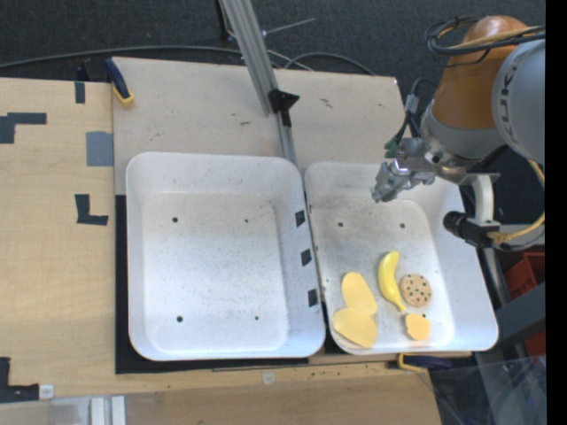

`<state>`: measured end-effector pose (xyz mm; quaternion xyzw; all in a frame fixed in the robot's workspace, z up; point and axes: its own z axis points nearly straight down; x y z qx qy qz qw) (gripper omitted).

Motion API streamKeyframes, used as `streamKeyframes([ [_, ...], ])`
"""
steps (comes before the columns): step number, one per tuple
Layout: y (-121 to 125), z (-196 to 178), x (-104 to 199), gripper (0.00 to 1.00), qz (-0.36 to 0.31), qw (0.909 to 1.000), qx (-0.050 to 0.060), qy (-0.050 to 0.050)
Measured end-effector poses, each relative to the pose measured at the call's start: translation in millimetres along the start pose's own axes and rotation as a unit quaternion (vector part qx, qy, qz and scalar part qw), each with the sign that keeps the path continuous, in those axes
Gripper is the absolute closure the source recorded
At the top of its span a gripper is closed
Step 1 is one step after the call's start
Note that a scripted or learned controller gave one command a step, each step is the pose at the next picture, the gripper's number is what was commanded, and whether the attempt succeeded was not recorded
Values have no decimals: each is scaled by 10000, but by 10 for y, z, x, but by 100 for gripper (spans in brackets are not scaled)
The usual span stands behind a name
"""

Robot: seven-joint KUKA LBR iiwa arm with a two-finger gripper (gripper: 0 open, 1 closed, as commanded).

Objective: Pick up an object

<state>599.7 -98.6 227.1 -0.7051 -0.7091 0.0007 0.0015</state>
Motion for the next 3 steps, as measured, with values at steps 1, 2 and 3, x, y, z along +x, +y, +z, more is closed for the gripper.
streamKeyframes([
  [1, -90, 108, 509, 100, -2, 10000, 4, 1],
  [2, -106, 101, 966, 100, -3, 10000, -3, 1],
  [3, -225, 180, 1526, 100, -8, 10000, 4, 1],
])
